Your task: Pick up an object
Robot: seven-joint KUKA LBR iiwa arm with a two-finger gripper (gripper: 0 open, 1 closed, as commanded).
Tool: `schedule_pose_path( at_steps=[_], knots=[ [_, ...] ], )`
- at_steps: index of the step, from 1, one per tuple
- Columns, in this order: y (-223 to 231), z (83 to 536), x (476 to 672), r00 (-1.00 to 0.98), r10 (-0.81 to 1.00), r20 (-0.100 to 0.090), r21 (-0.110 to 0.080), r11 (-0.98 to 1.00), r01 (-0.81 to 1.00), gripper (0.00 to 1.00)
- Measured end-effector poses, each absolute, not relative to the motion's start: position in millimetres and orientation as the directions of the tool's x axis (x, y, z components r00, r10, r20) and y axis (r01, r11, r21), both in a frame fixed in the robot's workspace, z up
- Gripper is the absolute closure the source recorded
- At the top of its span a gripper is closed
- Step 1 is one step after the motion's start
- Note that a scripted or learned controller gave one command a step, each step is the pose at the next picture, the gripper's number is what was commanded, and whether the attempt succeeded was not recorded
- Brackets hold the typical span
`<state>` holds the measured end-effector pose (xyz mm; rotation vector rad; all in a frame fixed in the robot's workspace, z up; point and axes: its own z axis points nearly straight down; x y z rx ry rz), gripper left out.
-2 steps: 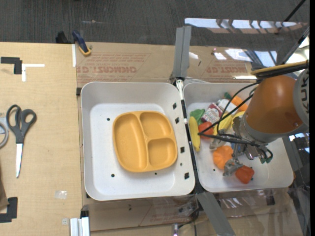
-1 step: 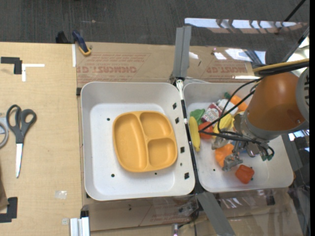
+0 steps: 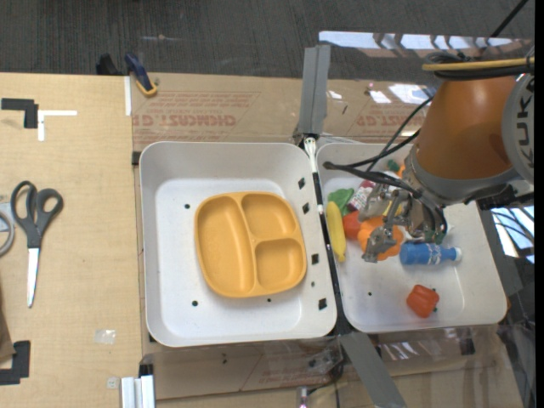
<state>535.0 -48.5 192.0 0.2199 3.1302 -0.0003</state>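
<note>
Pincer [image 3: 384, 238] low in right bin [image 3: 476, 313], among clutter — grip state cannot tell. Orange object [image 3: 380, 243] right at its tip; blue bottle [image 3: 427, 254] just beside, yellow banana [image 3: 337, 231] near, red-orange toy [image 3: 422, 299] apart. Left bin [image 3: 161, 313] holds yellow divided tray [image 3: 251, 244].

Even, bright overhead light fills the scene. The white left bin [image 3: 161, 313] shows soft glare, and shadows stay faint (slightly darker beneath the arm [image 3: 467, 126]). Focus is reasonably sharp, with mild softness overall.
</note>
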Motion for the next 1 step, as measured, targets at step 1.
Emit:
schedule_pose_path(
  at_steps=[1],
  knots=[
    [-29.9,254.4,585.6,-0.999,0.046,-0.004,-0.001,0.999,0.046,1.00]
  ],
)
